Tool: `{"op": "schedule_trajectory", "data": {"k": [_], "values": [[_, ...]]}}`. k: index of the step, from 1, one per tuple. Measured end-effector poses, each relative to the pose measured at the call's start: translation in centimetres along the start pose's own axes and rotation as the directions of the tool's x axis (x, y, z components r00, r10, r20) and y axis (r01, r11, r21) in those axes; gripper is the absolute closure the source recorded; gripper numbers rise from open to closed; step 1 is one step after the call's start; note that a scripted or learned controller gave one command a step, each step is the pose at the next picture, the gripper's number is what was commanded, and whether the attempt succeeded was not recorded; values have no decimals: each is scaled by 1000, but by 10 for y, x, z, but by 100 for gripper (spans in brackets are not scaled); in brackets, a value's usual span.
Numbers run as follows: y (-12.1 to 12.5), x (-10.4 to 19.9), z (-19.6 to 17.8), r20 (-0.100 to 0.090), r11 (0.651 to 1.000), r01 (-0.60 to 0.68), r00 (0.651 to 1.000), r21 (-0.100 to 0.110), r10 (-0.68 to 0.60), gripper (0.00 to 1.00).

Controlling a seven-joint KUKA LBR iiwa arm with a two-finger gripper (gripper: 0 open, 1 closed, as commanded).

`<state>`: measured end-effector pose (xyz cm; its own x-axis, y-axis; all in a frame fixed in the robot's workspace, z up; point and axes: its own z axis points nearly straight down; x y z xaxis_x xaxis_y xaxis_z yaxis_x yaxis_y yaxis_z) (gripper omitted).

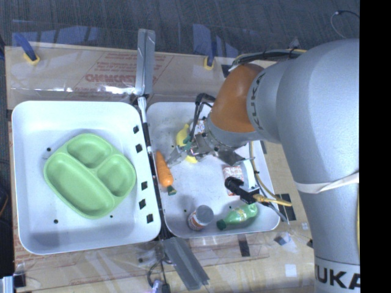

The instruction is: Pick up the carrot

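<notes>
The arm (305,121) comes in from the right and bends down over the right bin (269,221), its orange band (235,99) sitting above the wrist. The wrist tilts toward the bin's left side, putting the gripper (183,152) low over the upper middle of the bin, beside a yellow item (183,136). Whether the gripper is apart or together cannot be told, as the wrist body covers much of it.

The carrot (163,171) lies on the right bin's floor along its left wall, orange end up and green stub toward the bottom, just left of the gripper and not held.

A green bottle (239,217) and a small can (200,217) lie near the bin's lower edge. The left bin (24,163) holds a green divided plate (88,174). Both bins sit on the worktop (73,66).
</notes>
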<state>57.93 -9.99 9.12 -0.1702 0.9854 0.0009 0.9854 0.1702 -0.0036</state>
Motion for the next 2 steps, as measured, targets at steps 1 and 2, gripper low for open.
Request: {"op": "schedule_trajectory", "data": {"k": [1, 2], "values": [[-74, 13, 0, 0, 997, 76, 997, -1, -76, 0], [-98, 17, -3, 7, 999, 52, 999, -13, -52, 0]]}}
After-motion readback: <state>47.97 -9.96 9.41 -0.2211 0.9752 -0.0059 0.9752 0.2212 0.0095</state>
